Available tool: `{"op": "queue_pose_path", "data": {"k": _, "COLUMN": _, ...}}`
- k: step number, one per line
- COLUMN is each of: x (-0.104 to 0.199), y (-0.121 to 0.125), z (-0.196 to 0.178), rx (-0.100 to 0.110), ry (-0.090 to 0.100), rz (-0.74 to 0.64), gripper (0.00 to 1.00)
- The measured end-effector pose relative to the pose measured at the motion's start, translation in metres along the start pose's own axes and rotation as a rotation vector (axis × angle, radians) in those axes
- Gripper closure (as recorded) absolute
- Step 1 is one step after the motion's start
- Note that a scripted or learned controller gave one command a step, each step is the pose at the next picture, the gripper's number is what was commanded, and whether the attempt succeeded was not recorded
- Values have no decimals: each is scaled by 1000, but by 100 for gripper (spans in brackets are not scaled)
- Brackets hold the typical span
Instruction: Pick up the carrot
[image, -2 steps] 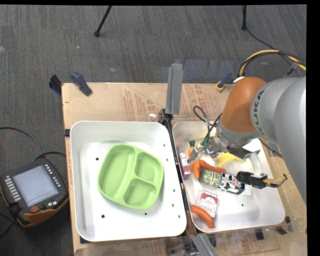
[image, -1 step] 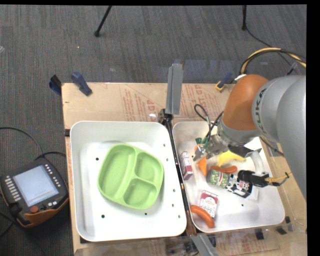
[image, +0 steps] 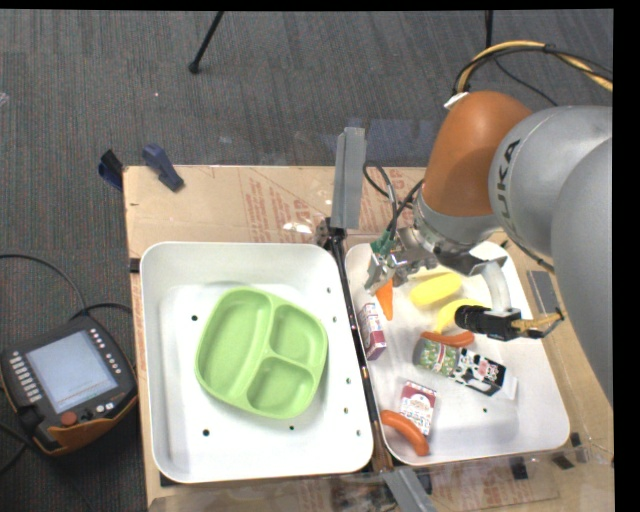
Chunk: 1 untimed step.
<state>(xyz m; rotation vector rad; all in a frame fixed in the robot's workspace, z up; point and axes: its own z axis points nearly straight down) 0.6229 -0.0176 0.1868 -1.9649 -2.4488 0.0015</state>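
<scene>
The carrot (image: 385, 298) is a small orange piece with a green top, at the upper left of the right bin (image: 545, 410), close to the divider. My gripper (image: 386, 272) hangs over it from the right. Its metal fingers (image: 377, 274) are closed across the carrot's middle, so the orange tip pokes out below them and the green top shows above. I cannot tell whether the carrot is off the bin floor.
The right bin also holds a yellow fruit (image: 435, 288), a purple box (image: 372, 330), a green can (image: 435, 353), a black-and-white carton (image: 481, 373), a red box (image: 417, 405) and an orange sausage (image: 405, 432). A green divided plate (image: 262, 352) lies in the left bin (image: 165, 300).
</scene>
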Motion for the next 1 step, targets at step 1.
{"op": "queue_pose_path", "data": {"k": 1, "x": 1, "y": 0, "z": -8, "rx": 4, "ry": 1, "rz": -3, "gripper": 100}}
